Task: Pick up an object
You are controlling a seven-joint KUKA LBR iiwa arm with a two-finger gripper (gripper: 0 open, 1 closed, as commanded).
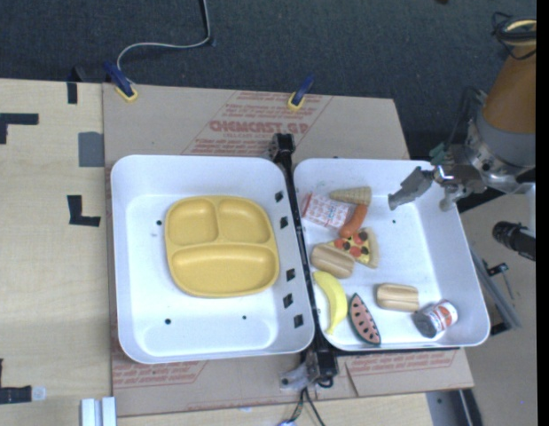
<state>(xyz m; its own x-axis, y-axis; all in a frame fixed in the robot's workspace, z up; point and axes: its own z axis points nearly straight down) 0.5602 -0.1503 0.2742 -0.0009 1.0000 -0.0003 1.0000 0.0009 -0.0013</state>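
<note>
Your gripper hangs spread wide and holding nothing over the right bin's upper right, apart from the toy food heaped at its left.

Toys crowd the right bin's left half; right half bare.

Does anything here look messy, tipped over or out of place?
A little. The can lies on its side in the right bin's near corner, and the toy foods beside it are jumbled, some overlapping, like the pizza slice against the hot dog. The yellow plate sits neatly in the left bin.
</note>
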